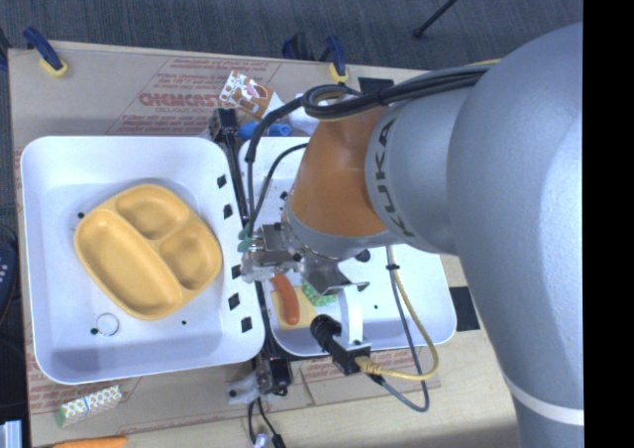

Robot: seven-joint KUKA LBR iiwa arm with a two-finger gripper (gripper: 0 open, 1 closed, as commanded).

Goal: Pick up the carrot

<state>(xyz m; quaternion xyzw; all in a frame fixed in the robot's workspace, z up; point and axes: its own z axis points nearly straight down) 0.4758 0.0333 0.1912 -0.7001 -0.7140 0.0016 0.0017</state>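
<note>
Carrot [287, 301] lies in the right bin [436, 322], under the gripper [282, 268]. Finger state: cannot tell. Best to straddle its middle before closing.

The arm [436, 168] is hiding most of the right bin [436, 322] and the gripper's fingers. The carrot [287, 300], near that bin's left wall, is showing only partly beneath the wrist.
</note>
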